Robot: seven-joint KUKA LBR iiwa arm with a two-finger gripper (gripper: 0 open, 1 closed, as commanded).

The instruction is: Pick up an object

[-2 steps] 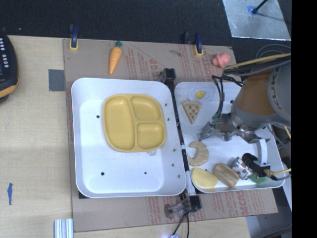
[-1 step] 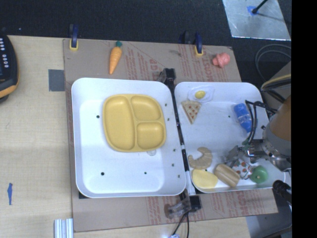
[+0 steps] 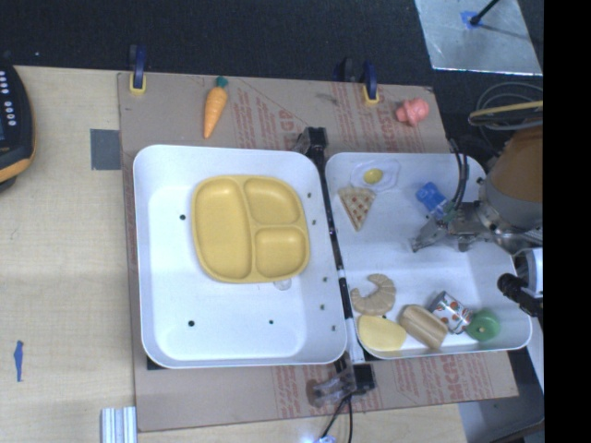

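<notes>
Camera view: gripper (image 3: 432, 236) low over right bin (image 3: 480, 270), finger state impossible to tell, nothing visibly held; blue piece (image 3: 429, 195) just beside, pizza slice (image 3: 357, 205) near; risk of closing on bare floor between them.

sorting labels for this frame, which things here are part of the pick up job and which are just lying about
Job:
gripper
blue block
pizza slice
fried egg
croissant
green ball

Lying about:
yellow plate
carrot
pink toy
</notes>
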